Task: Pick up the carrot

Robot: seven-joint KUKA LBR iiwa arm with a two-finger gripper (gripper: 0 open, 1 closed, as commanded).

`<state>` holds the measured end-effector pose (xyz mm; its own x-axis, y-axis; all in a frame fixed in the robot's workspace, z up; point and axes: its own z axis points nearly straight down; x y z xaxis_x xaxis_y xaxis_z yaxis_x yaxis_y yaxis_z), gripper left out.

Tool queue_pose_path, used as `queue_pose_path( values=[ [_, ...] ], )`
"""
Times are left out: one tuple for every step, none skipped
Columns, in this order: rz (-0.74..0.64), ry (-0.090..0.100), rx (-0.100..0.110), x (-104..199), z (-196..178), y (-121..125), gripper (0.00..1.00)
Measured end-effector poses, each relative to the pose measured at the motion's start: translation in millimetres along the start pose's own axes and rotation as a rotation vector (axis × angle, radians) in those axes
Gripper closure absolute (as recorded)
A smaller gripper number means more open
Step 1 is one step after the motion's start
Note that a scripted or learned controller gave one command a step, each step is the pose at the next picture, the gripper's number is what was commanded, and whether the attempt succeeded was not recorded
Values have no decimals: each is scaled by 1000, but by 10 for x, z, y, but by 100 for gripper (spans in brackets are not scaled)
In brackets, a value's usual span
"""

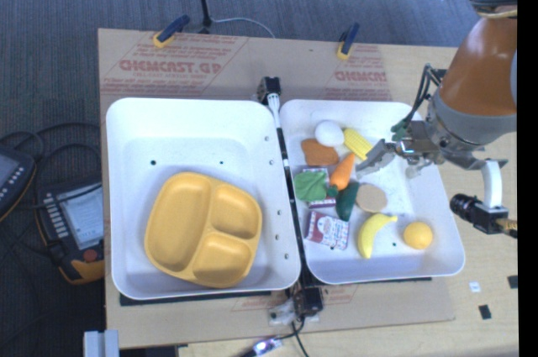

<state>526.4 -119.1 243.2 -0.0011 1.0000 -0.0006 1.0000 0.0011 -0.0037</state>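
The carrot (341,170) is a small orange piece with a dark green top (346,202). It lies tilted in the middle of the right bin (437,263), among other toy foods. My gripper (393,161) hovers just right of the carrot, low over the bin, and is open. The left fingertip (371,158) sits close to the carrot's upper end, and nothing is between the fingers. The grey arm with its orange band (483,70) comes in from the right.
Around the carrot lie a white egg (329,133), corn (357,144), a brown slice (319,152), green lettuce (309,183), a tan disc (371,198), a banana (372,233), a yellow fruit (418,235) and a red carton (327,229). The left bin (134,137) holds a yellow divided plate (204,227).
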Motion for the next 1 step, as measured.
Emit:
queue_pose_path(
  values=[
    [-7, 1, 11, 118, 1112, 418, 0]
  ],
)
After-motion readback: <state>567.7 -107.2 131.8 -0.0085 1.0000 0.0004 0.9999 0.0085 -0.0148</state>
